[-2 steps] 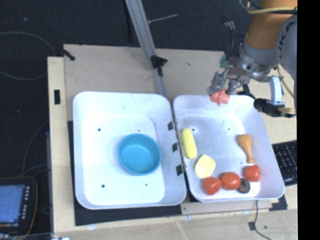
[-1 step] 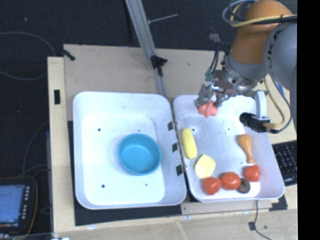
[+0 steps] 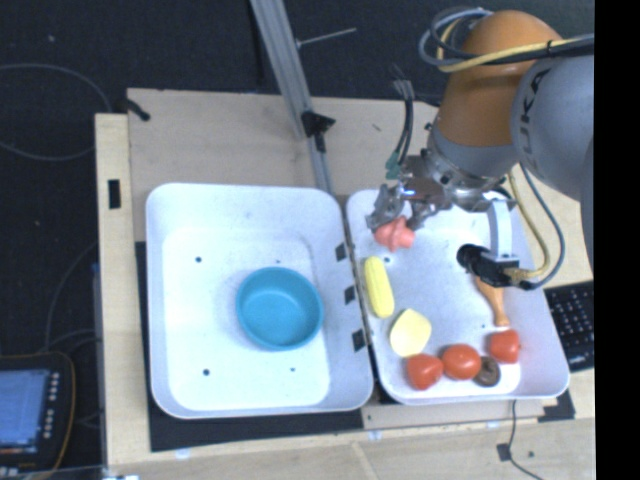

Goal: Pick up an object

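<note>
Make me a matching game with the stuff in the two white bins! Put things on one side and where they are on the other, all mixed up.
Things:
1. blue bowl
2. pink object
3. yellow corn-shaped toy
4. orange-handled tool

Places:
A. by the right bin's left wall, lying lengthwise
B. right under the gripper
C. alone in the left bin
D. near the right side of the right bin

Pairs: 1-C, 2-B, 3-A, 4-D
</note>
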Motion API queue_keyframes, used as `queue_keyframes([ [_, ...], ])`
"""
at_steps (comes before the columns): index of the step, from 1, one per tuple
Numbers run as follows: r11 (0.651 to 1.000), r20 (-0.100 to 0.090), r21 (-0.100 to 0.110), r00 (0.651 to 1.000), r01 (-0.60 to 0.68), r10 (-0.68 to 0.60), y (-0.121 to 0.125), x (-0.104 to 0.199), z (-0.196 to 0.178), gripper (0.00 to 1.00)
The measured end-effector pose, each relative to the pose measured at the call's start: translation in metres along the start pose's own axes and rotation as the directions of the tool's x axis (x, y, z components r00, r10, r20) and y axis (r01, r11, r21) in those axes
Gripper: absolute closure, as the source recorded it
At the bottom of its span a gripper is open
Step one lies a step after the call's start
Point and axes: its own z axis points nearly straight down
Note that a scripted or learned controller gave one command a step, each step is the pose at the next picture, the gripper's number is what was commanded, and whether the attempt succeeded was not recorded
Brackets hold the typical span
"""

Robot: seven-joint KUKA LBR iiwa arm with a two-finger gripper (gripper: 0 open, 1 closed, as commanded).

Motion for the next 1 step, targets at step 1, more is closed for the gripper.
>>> queue_keyframes([
  [1, 1.000, 0.001, 0.002, 1.000, 0.000, 0.000, -0.0242, 0.0522, 0.0110, 1.00],
])
